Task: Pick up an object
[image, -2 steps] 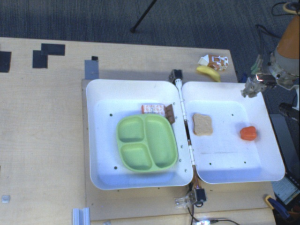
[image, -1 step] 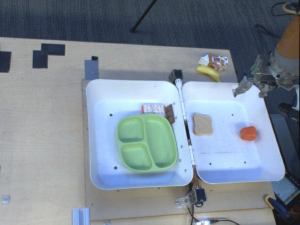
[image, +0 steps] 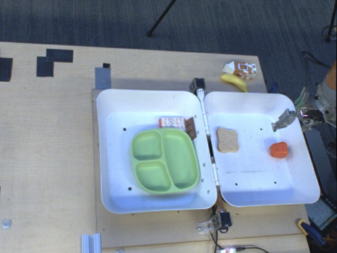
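The pale wooden bench (image: 47, 152) bears two white bins (image: 113, 157), side by side, and a banana (image: 233, 81) behind them.

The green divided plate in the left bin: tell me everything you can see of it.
The green divided plate is pale green, looks like smooth plastic, and has rounded corners and three compartments: one long one along its right side and two smaller ones on its left. It lies flat and upright on the floor of the left bin, turned slightly askew. A small red and white packet sits at its far edge; whether they touch cannot be told. The compartments look bare.
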